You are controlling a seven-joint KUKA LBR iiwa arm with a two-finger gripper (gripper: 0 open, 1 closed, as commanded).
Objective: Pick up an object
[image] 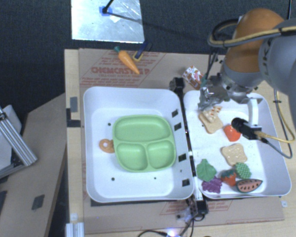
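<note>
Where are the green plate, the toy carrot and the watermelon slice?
Green plate (140, 128): camera view, top compartment.
Toy carrot (129, 62): camera view, orange body.
Watermelon slice (248, 185): camera view, red flesh.

A divided tray (142, 142) sits in the left bin (96, 102), a pretzel (107, 145) just left of it. Toy foods crowd the right bin (281, 177). Behind the bins, a carrot (128, 61) lies on the surface (44, 117).
</note>
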